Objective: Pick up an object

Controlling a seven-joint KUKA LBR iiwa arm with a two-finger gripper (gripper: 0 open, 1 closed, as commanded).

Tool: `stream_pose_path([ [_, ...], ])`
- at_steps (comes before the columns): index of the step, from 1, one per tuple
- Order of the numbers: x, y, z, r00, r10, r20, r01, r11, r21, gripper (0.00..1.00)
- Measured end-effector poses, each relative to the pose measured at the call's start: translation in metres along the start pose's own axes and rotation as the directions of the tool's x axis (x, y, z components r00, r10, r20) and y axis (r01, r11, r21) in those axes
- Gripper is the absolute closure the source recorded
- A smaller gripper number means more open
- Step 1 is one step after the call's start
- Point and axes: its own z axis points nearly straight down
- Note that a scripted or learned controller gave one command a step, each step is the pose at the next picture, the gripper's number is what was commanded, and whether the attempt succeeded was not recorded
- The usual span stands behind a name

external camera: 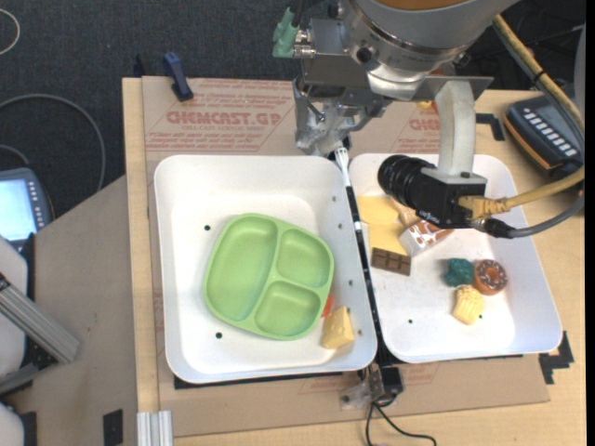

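My gripper [321, 136] hangs from the grey and orange arm at the top of the camera view, over the back rim where the two bins meet. In the right bin [530, 342] lie a flat yellow slice [375, 214], a brown chocolate bar [390, 261], a small white and brown box [424, 236], a teal lump [457, 270], a sprinkled donut [490, 276] and a yellow toy piece [467, 306]. The left bin [181, 203] holds a green divided plate [268, 275], with a yellow cheese wedge [337, 329] at its front right corner.
A small orange piece [328, 305] sits between the plate and the cheese wedge. Both bins rest on a brown cardboard sheet [223, 110], which has a blue clip [177, 75] at its back left. A handheld controller [547, 133] lies to the far right.
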Motion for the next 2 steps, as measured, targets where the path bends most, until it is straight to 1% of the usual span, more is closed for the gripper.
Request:
stream_pose_path([
  [1,0.000,0.002,-0.007,1.000,0.002,0.004,-0.002,1.000,0.004,1.00],
  [2,-0.089,0.001,0.014,1.000,0.014,0.008,-0.014,1.000,0.011,1.00],
])
